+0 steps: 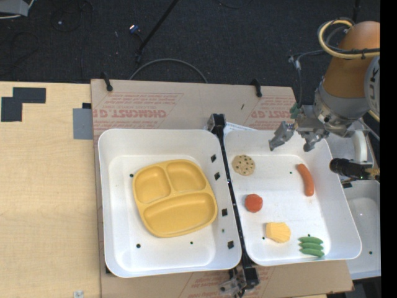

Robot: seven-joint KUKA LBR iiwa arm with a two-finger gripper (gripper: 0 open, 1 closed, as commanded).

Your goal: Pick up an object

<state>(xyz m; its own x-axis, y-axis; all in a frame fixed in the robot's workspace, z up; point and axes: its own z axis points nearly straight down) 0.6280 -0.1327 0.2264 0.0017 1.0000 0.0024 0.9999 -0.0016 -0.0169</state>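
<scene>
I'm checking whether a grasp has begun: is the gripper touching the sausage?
Apart. In the camera view the gripper hangs open over the right bin's far edge, with bare white floor between it and the sausage.

Bare right bin [282, 185] center, 5 items probably edging it.

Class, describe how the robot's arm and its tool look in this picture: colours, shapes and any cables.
The grey metal arm carries a rounded orange band above its wrist, with a pale yellowish cable looped beside it. Below sits the grey two-finger tool, its two dull metal fingers splayed from a boxy base with small green patches.
</scene>
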